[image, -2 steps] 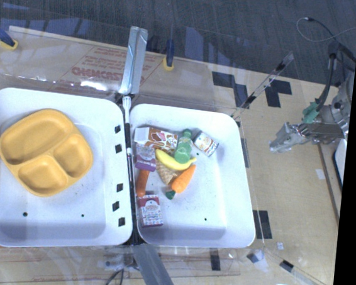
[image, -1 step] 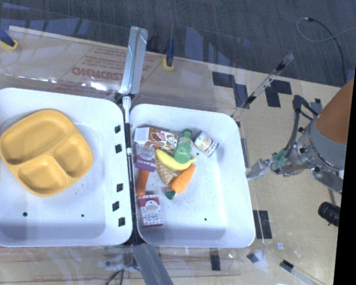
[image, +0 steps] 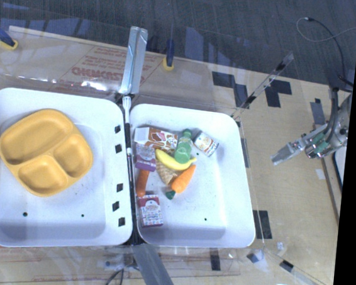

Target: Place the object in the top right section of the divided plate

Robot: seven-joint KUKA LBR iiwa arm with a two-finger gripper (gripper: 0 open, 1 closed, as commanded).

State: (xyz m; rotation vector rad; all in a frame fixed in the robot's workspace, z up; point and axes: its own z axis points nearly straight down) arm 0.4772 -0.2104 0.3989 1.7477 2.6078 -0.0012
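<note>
Matt yellow plastic divided plate (image: 44, 150), smooth white plastic bins (image: 219, 235), pale wooden bench (image: 286, 200).

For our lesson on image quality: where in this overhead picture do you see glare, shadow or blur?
Camera view: glare streaks across the clear sheeting behind the bins; soft shadow lies along the left bin's near wall; the hand at the right looks soft and small; the yellow divided plate is evenly lit.
</note>
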